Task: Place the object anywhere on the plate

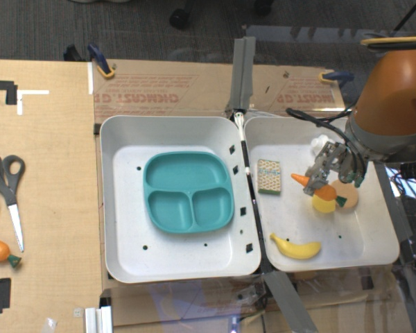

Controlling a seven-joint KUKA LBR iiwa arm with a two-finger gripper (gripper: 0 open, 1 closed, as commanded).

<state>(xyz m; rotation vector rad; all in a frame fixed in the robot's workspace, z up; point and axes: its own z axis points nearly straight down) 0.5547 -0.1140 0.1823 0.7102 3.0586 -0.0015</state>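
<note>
Beside smooth curved banana [295, 248], gripper [321, 179] hovers.

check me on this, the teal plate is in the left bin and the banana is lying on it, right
Not quite. The camera view shows the teal plate in the left bin, but the banana lies in the right bin, near its front edge, apart from the plate.

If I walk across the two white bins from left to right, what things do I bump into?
Teal plate → small patterned sponge → yellow banana → gripper, over a cluster of toys.
</note>
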